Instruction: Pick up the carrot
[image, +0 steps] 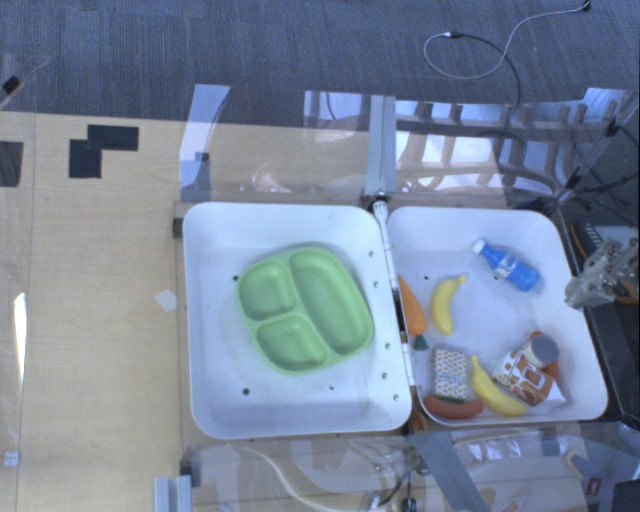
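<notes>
Nothing grabbed yet, whole pick is left. The carrot lies against the left wall of the right bin, beside a small banana. My hand hovers at that bin's right rim; can't tell its grip state.

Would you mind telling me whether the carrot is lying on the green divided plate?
No, the carrot lies in the right bin against its left wall, while the green plate sits in the left bin.
</notes>
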